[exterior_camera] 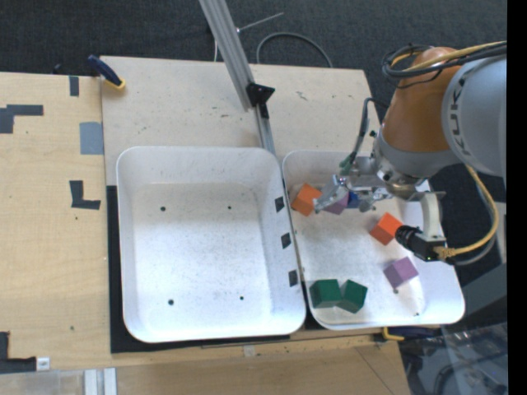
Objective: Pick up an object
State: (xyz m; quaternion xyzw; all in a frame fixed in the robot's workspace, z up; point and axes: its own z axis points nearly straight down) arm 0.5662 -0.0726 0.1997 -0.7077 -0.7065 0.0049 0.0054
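Observation:
My gripper (339,194) is low over the far left part of the right bin (436,307). A small purple block (336,207) shows right at its tip, partly hidden by it. An orange block (305,198) lies just left of the gripper, close to the bin's left wall. A second orange block (384,229) sits to the right of the gripper, under the wrist. Nearer the front lie another purple block (401,271) and two green blocks (327,292) (354,295) side by side.
The left bin (132,220) stands beside the right one, their walls meeting near the orange block. A slanted metal rail (235,52) runs from the top down to the bins' shared edge. A yellow cable (469,249) hangs off the wrist.

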